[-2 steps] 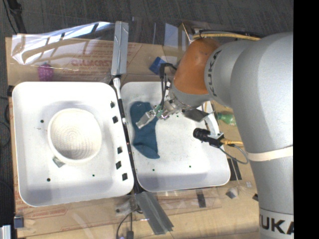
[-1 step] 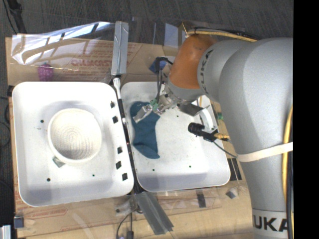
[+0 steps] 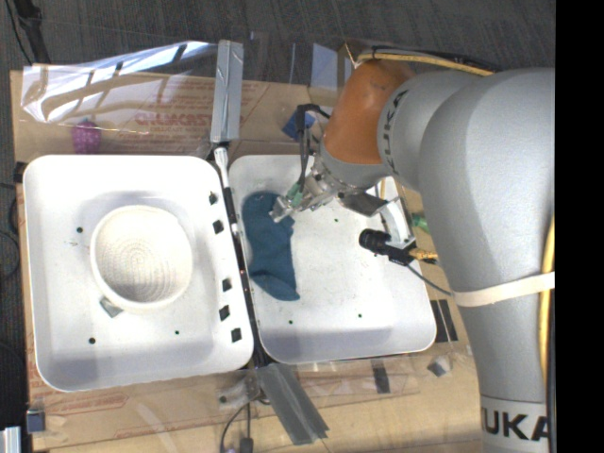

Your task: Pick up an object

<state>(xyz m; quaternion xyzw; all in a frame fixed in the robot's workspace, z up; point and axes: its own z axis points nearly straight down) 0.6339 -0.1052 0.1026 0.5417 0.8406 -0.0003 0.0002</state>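
Observation:
A dark blue cloth (image 3: 270,250) lies crumpled along the left side of the right bin (image 3: 349,333). My gripper (image 3: 286,206) reaches down from the orange wrist band (image 3: 357,121) and sits at the cloth's upper right edge, touching or just above it. The wrist hides the bin's back part. In the left bin (image 3: 57,347) a white ribbed bowl (image 3: 142,254) rests upside down, with a small grey piece (image 3: 110,307) at its lower left edge.
The grey arm (image 3: 491,215) covers the right side of the view and overhangs the right bin's right rim. A black plug with a cable (image 3: 381,244) hangs over the right bin. A clear plastic sheet (image 3: 113,69) and a purple item (image 3: 86,138) lie behind the left bin.

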